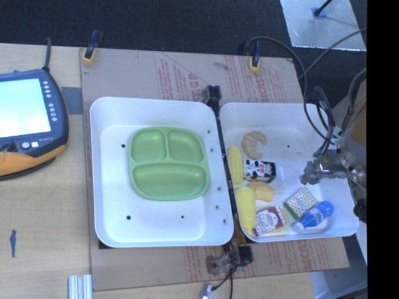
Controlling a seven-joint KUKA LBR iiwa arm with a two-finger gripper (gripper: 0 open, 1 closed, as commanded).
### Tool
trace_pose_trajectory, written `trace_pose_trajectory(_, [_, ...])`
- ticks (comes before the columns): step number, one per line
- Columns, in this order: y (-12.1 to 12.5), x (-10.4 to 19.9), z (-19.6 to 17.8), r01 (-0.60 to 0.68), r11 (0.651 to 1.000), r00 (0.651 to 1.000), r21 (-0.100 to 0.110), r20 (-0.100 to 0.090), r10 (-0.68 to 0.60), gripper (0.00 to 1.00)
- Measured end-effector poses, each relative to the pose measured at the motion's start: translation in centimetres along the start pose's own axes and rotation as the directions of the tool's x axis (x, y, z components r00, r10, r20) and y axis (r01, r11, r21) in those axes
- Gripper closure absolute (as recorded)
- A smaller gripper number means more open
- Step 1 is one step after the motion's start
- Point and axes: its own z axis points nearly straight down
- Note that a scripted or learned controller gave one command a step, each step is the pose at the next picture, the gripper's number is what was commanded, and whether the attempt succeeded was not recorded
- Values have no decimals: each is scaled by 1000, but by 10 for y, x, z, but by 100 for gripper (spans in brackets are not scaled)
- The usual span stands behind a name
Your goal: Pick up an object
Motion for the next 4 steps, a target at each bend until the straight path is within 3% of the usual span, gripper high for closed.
trace_pose_trajectory(1, [52, 65, -1, 5, 1000, 1000, 2, -1, -5, 100])
trace_pose_trajectory(2, [52, 65, -1, 4, 1000, 1000, 2, 0, -4, 0])
trace_pose_trajectory(3, [43, 70, 60, 2, 1000, 1000, -11, -2, -2, 0])
trace_pose_trajectory(4, [93, 75, 64, 1, 1000, 1000, -26, 4, -1, 0])
